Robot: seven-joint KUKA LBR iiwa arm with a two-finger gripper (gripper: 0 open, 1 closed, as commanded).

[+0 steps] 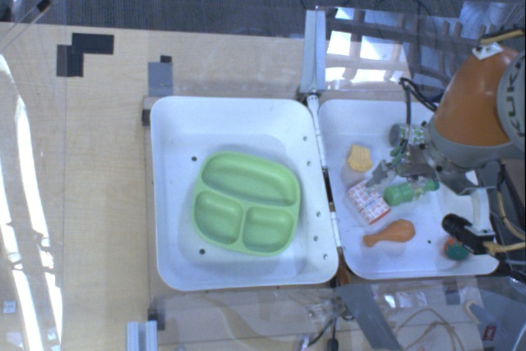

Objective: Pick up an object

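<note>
Now the pincer (393, 173) is hanging low in the right bin (359, 255), its fingers apart, just above the red-and-white packet (367, 202). Beside that packet a green bottle (408, 193) is lying, with a yellow sponge (358, 157) behind and a drumstick (390, 233) in front.

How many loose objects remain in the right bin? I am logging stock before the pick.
5 visible: yellow chunk near the top, red-and-white packet centre-left, green bottle-shaped item beside it, tan drumstick-shaped toy lower down, orange-and-teal piece at lower right. The arm may hide more.
</note>
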